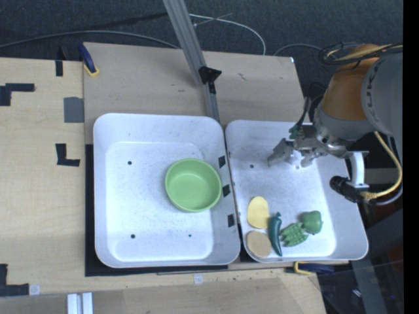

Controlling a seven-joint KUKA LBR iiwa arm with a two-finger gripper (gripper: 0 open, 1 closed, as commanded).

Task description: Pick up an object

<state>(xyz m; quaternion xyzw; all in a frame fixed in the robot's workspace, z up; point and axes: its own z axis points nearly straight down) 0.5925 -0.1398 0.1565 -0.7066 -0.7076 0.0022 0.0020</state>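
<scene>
The gripper (pixel 292 157) hangs over the back half of the right bin (pixel 340 241), its fingers spread apart with nothing between them, though at this slant the gap is hard to read surely. The loose things lie clustered toward that bin's front edge: a yellow piece (pixel 258 210), a tan disc (pixel 258 243) at the front left corner, a dark green pepper (pixel 274 233) with its long axis running front to back, and a green leafy toy (pixel 303 227). All lie frontward of the gripper. A green bowl (pixel 192 184) sits mid left bin (pixel 118 188), farther off.
</scene>
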